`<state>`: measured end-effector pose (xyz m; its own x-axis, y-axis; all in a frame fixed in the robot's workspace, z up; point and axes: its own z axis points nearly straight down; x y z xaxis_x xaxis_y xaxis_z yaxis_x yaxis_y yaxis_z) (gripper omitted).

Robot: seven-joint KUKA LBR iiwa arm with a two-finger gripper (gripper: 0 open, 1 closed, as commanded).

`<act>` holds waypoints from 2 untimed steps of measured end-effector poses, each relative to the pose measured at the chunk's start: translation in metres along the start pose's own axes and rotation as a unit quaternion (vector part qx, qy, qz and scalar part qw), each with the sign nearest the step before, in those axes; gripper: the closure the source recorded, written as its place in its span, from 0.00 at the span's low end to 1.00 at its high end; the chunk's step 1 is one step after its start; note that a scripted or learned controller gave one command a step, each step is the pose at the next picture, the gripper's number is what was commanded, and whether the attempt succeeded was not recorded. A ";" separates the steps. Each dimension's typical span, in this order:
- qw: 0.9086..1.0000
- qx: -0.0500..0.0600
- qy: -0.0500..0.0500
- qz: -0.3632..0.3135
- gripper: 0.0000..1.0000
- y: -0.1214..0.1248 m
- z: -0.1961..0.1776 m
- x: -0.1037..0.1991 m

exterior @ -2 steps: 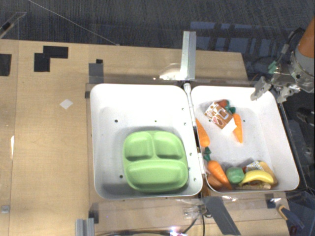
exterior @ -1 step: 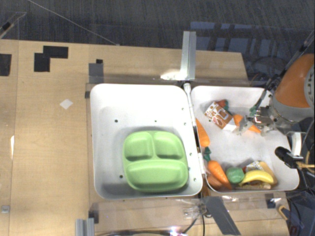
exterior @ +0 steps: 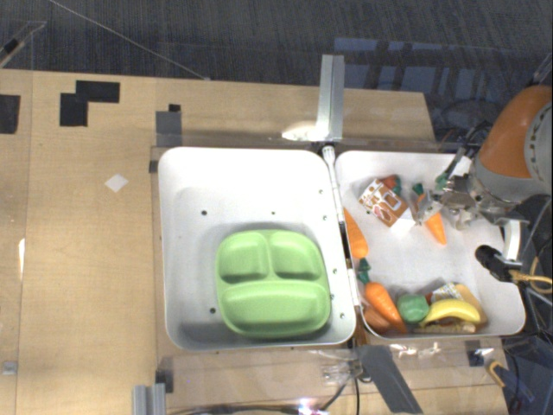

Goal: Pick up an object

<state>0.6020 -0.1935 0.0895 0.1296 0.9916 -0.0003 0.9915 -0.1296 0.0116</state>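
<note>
On the light wooden tabletop (exterior: 78, 258) sit two shallow white bins side by side. The left white bin (exterior: 186, 232) carries a lime-green plastic tray with three compartments (exterior: 273, 281), lying flat toward the near side.

The right white bin (exterior: 406, 258) holds the small items. A small orange carrot-shaped piece (exterior: 435, 228) lies toward the far right, just beside the pincer (exterior: 449, 202). Left of it is a red-and-white printed packet (exterior: 384, 202), tilted. Against the left wall rests a long orange carrot-like toy (exterior: 355, 237), partly hidden by the rim between the bins. Along the near wall crowd another orange carrot toy (exterior: 380, 302), a green rounded lump (exterior: 413, 308) and a yellow banana (exterior: 453, 312) (what the items behind the banana are is hard to make out).

The grey arm with its orange band (exterior: 511, 141) enters from the right and is cut off by the frame edge. Its pincer hangs low over the far right part of the right bin, next to the small orange piece; the tips blur into dark clutter there, so I cannot tell whether it is spread or pressed together, nor whether it touches the piece.
</note>
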 end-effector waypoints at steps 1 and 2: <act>1.000 -0.004 0.001 -0.002 1.00 0.003 -0.014 0.002; 1.000 0.003 0.000 0.022 1.00 -0.016 -0.086 0.051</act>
<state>0.5916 -0.1411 0.1750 0.1737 0.9848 0.0010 0.9848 -0.1737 0.0063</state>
